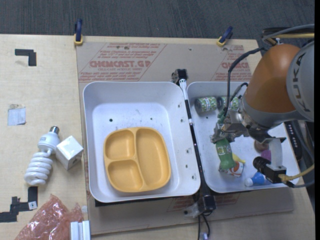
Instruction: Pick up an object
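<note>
On your left, a spiral bulb (40, 160) and white cube (69, 152) lie off the bins; a yellow divided plate (136, 159) fills the left bin (95, 149). In the right bin (205, 174), the green bottle (225, 155) lies just below the gripper (223, 130); you cannot tell its jaw state.

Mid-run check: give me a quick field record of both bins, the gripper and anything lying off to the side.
left bin: yellow divided plate
right bin: green bottle, green can, small mixed items near the front corner
gripper: low in right bin, just above green bottle; grasp not discernible
bench, left side: spiral light bulb, white cube
</note>
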Controlling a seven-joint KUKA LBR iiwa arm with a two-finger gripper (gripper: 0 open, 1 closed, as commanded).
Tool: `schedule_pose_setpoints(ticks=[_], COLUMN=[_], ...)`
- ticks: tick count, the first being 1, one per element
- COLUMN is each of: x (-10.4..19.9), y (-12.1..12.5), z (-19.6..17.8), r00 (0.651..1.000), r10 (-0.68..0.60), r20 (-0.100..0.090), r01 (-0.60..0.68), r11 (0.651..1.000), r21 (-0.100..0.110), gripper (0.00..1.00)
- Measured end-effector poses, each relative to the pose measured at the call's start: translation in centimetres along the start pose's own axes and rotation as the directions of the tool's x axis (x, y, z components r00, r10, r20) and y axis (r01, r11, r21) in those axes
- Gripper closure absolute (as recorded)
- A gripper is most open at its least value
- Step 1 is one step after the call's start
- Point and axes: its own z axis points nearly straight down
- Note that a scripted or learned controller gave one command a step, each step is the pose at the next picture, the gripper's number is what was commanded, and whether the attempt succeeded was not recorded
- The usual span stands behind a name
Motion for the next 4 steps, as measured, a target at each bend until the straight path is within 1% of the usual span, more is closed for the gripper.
schedule_pose_setpoints(ticks=[1, 2, 3, 4], x=[1.5, 3.0, 3.9, 4.9], y=[-2.3, -2.4, 0.2, 0.5], z=[0.2, 0.5, 1.0, 0.4], r00=[1.0, 1.0, 1.0, 1.0], r10=[0.0, -0.001, -0.002, -0.003], r20=[0.0, 0.0, 0.0, 0.0], r01=[0.0, 0.001, 0.002, 0.003], r11=[1.0, 1.0, 1.0, 1.0], r21=[0.001, 0.001, 0.001, 0.002], gripper=[1.0, 1.0, 1.0, 1.0])
